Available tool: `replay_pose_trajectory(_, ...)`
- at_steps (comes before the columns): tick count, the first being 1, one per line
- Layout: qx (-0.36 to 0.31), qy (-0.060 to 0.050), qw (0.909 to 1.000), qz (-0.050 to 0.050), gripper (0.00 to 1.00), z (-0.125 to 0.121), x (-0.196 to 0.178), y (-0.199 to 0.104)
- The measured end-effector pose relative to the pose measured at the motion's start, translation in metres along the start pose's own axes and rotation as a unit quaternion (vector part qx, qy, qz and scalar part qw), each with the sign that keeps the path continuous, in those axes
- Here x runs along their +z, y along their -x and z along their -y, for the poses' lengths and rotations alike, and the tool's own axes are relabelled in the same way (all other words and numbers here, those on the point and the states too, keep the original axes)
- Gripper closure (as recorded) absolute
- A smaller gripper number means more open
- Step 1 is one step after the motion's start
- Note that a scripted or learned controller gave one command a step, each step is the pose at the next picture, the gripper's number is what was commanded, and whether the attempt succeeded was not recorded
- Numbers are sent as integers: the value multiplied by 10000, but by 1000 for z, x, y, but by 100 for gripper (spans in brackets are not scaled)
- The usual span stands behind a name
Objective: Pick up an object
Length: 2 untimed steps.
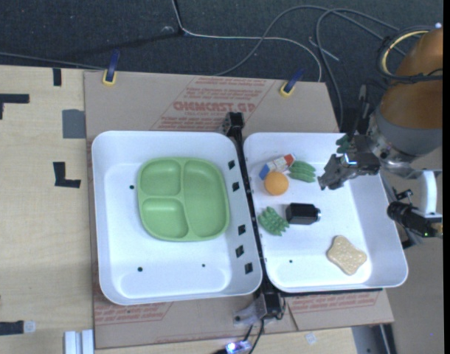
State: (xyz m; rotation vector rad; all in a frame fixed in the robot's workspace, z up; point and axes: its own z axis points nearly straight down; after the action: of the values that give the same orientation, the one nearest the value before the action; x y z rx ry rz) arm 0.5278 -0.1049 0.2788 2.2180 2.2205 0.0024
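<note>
The right bin (380, 220) holds an orange ball (277, 184), a small red, white and blue item (275, 166), a green leafy piece (302, 171), a second green ridged piece (272, 220), a black block (302, 213) and a tan biscuit-shaped piece (347, 255). My gripper (333, 177) hangs over the bin's upper right area, to the right of the green leafy piece and apart from it. Nothing shows between its fingers, and its dark tips are too small to read.
The left bin (114, 257) carries a green divided plate (184, 199). A black divider with clips (243, 198) runs between the bins. Cables (284, 28) trail across the dark floor behind the cardboard sheet. The arm's body (413, 116) stands over the bench's right edge.
</note>
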Motion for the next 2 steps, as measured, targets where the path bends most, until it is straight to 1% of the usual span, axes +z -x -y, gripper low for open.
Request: replay_pose_trajectory(2,-25,-23,10000,-7,100,-18,5,-114)
